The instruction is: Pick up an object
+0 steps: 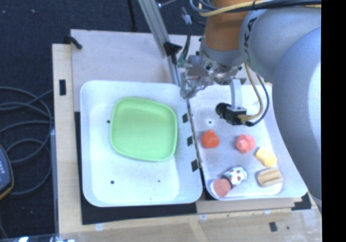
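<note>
Gripper [187, 91] poised at the back end of the seam between the two bins, tip hanging over the rim there; too small and cluttered with metal parts to tell how far open. Apart from every loose object in the right bin.

Far left: dark floor with black cables [24, 114] beside the bench. Next, left bin [97, 181], white and shallow, carrying a green plate [144, 129], square with rounded corners, lying flat toward the back half of the bin.

At the seam, the gripper again, under the orange band [232, 8] and grey arm [292, 57] reaching in from the right. Behind it, a slanted metal rail [151, 14] rising toward the top edge.

Then right bin [208, 108]. Just right of and in front of the gripper, a dark fitting [230, 113] on a yellow cable, hanging from the arm. Further forward, an orange-red piece [210, 139], closest of the loose objects to the gripper yet well in front of it. Right of that, a pink piece [245, 143]. At the front rim, a red round piece [221, 186] touching a white-and-black patterned piece [236, 174]. Furthest right, a yellow piece [266, 156] and, just in front of it, a tan piece [268, 176].
</note>
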You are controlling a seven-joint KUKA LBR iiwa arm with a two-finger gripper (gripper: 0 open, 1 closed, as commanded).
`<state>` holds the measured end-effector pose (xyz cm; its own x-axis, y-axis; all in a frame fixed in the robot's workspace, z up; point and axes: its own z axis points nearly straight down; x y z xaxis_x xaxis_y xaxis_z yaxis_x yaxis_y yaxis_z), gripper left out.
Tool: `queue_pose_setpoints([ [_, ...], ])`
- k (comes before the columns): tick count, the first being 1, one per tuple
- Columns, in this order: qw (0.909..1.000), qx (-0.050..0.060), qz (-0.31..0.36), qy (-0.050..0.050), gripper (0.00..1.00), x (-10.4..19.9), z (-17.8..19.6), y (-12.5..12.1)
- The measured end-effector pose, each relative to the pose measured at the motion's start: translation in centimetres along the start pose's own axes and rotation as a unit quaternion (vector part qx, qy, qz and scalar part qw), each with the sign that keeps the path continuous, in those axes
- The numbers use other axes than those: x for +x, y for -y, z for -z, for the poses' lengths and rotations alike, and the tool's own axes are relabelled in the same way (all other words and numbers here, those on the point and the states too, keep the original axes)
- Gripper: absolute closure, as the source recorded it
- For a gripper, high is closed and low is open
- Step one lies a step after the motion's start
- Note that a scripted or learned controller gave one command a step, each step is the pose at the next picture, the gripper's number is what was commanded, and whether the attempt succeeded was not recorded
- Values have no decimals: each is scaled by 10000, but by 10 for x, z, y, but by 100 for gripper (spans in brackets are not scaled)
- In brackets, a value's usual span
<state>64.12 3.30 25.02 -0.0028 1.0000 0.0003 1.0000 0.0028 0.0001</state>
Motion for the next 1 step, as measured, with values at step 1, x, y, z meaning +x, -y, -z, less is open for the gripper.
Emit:
queue_pose_setpoints([
  [1,10000,-1,-3,1,100,40,-3,-13],
])
